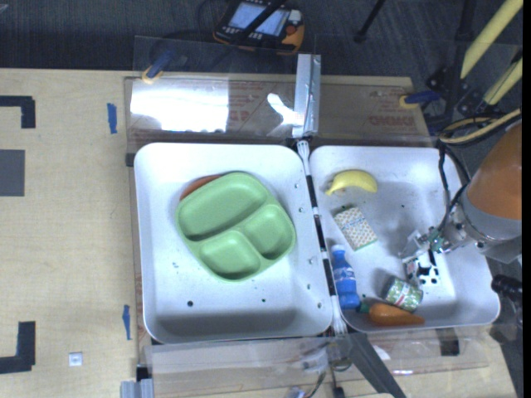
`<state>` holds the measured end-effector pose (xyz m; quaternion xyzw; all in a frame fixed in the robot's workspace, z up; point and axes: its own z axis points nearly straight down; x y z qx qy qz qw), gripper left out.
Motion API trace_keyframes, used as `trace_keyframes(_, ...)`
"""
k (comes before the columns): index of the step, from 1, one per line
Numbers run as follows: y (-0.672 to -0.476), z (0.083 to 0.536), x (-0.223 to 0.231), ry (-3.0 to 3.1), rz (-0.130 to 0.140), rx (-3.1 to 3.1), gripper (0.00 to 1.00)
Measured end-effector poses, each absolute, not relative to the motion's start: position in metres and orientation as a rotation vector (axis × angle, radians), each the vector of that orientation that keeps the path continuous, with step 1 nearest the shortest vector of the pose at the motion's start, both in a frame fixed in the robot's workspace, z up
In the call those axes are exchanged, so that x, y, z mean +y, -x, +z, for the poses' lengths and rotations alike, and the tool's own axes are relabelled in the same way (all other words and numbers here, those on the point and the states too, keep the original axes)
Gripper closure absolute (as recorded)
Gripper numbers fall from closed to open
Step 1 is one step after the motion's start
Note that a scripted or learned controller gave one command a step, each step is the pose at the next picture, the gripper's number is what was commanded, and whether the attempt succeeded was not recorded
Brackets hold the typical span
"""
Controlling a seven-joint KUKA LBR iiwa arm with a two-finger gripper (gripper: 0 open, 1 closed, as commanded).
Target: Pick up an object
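Observation:
My gripper [422, 264] hangs low over the right bin [465, 172], in its right half, on the grey wrist with the orange band. Just below and left of it lies a small green can [402, 293] on its side. An orange carrot [392, 312] rests against the front wall beside the can. A blue bottle [343, 279] lies along the bin's left wall. A patterned packet [355, 226] and a yellow banana [352, 182] lie farther back. Nothing shows in the gripper's grasp.
The left bin [158, 288] holds a green divided plate [236, 225] with something red-orange peeking out under its back-left edge [199, 184]. A metal divider [306, 98] stands behind the bins. Cables and stands crowd the back right.

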<state>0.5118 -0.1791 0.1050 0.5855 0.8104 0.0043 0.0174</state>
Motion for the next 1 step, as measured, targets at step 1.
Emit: trace_keyframes(1, -0.5564, 0.1834, -0.1279, -2.263, 0.000, 2.178, 1.00)
